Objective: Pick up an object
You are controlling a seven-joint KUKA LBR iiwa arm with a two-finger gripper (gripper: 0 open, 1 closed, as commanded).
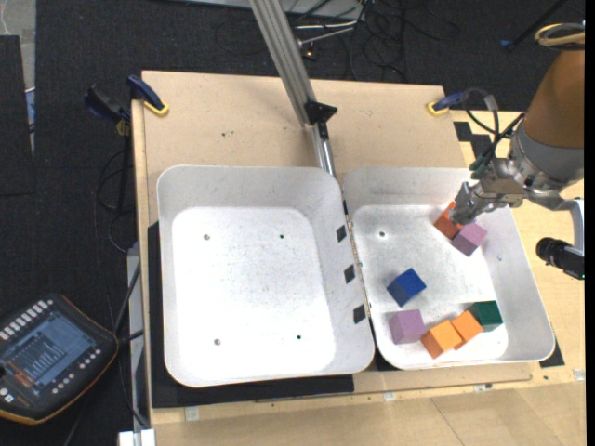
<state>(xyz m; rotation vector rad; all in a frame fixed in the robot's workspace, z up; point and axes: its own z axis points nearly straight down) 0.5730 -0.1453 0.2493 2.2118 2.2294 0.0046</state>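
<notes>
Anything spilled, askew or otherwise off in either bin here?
Nothing stands out. The blue block, purple block, orange block and green block lie loose inside the right bin; none has spilled out.

Speckled matt white bins (186, 203) on a raw fibreboard bench (232, 119).

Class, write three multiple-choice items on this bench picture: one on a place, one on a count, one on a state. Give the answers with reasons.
1. Which bin holds the blue cube?
A. left bin
B. right bin
C. neither

2. How many purple cubes lie in the bins?
A. one
B. two
C. four

3. Where is the gripper?
A. over the right bin's far corner
B. over the left bin
C. off the bench

Answers: 1 B, it sits mid right bin. 2 B, one by the gripper, one near the front. 3 A, it hangs there.
</notes>
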